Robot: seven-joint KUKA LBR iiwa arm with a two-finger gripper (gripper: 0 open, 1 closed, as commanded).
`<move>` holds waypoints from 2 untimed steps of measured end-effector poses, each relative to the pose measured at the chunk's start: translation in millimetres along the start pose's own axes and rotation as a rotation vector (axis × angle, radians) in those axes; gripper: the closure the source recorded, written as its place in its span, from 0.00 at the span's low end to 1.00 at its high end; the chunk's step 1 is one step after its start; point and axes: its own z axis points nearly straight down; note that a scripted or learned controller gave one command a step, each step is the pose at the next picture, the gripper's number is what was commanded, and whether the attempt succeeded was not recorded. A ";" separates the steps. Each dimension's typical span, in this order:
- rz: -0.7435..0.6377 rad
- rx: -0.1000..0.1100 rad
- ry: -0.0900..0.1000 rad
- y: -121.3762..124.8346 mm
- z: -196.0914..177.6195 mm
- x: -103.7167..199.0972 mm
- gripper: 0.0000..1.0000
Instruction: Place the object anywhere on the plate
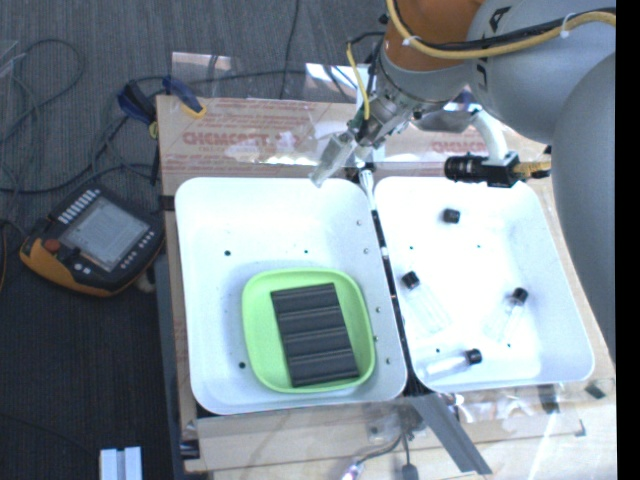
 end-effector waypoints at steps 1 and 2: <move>0.067 0.001 0.000 -11.6 0.9 -20.6 0.00; -0.039 0.000 -0.001 31.8 -28.5 39.3 0.00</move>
